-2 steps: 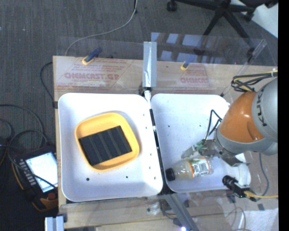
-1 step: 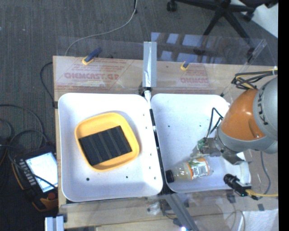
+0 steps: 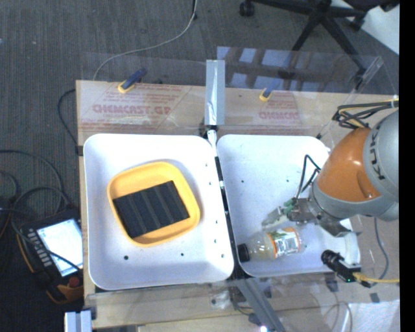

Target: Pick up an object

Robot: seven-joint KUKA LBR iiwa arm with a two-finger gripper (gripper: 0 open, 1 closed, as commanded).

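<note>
Gripper [image 3: 280, 217] low in right bin [image 3: 259, 162] — just above lying bottle [image 3: 272, 245] (finger spread unclear).

I see the table [image 3: 87, 107] carrying two white bins side by side, the left bin [image 3: 104, 259] and the right bin [image 3: 259, 162]. On the dark carpet [image 3: 39, 52] at left lies a tablet [image 3: 55, 241] with a lit screen. An office chair base [image 3: 311, 19] stands beyond the table.
</note>
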